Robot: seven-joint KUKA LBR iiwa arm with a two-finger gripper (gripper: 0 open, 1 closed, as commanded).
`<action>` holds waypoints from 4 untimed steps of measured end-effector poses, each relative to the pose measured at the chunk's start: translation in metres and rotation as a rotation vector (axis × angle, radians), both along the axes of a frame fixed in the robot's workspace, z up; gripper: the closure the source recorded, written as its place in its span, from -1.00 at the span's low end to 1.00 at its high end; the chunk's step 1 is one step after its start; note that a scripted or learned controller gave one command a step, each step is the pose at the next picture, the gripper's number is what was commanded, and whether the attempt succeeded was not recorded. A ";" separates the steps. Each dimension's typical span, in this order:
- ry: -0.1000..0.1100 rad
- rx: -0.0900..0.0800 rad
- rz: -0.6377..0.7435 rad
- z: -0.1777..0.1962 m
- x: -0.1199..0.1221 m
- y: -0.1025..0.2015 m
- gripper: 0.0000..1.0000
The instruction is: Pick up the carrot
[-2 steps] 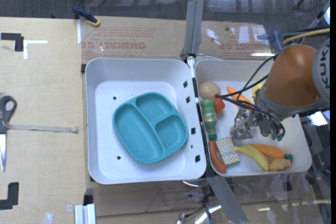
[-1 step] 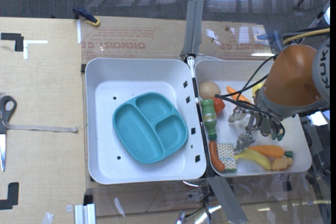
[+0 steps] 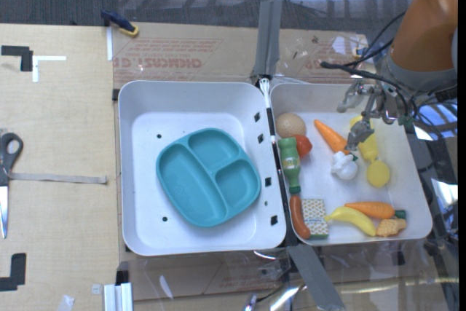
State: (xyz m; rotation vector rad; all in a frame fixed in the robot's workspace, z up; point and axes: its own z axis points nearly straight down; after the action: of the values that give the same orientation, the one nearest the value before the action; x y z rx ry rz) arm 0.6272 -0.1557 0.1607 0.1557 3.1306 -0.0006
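Cardboard-covered bench up top, dark carpet behind, scissors lying at the 9 o'clock edge. Two white bins are parked side by side. The left bin holds just a teal divided plate. The right bin is crowded with toy food.

The grey arm with its orange band is seen coming in from 2 o'clock, and the gripper is hung over the upper part of the right bin. Whether it's spread or clenched can't be told from this angle, and nothing can be made out between its tips.

Two carrots are in there, so a pick has to be made. The upper carrot lies tilted, just at 9 o'clock of the gripper. The lower carrot lies near the 6 o'clock wall, touching a banana and a cracker.

The upper carrot is probably the one to be gone for, being closer. A small shift toward 9 o'clock would be needed, and the jaws should be turned across its narrow width, not along it. A lemon, a white garlic-looking thing, a tomato and a green bottle sit nearby, so a straight-down descent is best to avoid knocking them.
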 end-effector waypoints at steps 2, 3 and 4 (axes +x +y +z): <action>-0.003 0.000 -0.060 -0.057 0.000 0.043 1.00; 0.002 -0.002 0.421 -0.067 -0.057 0.034 1.00; 0.002 -0.002 0.421 -0.067 -0.057 0.034 -1.00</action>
State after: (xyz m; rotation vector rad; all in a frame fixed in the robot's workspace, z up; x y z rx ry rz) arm 0.5704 -0.1218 0.0937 -0.5021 3.0959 -0.0015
